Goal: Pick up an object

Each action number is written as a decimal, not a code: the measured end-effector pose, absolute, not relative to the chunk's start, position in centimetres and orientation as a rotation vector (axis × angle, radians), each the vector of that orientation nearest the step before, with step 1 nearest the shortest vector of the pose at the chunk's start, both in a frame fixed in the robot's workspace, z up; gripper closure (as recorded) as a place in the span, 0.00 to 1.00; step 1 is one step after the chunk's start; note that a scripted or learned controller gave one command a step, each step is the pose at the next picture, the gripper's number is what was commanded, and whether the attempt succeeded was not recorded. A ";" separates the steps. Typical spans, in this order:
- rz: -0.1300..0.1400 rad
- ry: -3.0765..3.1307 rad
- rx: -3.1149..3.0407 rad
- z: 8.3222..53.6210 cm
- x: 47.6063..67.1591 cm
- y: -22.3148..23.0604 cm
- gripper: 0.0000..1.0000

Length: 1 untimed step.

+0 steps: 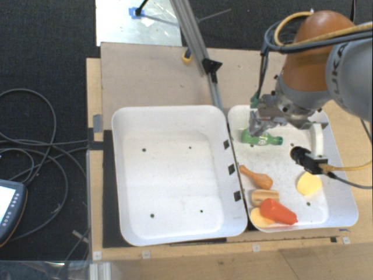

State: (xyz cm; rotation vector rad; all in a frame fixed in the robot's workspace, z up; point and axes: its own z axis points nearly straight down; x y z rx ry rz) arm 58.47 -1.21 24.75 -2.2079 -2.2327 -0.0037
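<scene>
claw (260, 127) low in right bin (344, 212) | directly over green bottle (261, 139), poised to grasp | grip state: cannot tell

table (151, 77): brown board under both bins, middle of the frame
left bin (125, 121): white, shallow, centre-left
right bin (344, 212): white, right of centre, its edge touching the left bin
metal pole (192, 25): grey, slanting from the top centre down to the bins' upper joint
cables (35, 150): black loops on dark floor, left
screen device (9, 206): lower left edge, partly cut off
</scene>
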 end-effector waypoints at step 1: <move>-0.005 -2.233 -2.209 25.4 58.8 4.0 1.00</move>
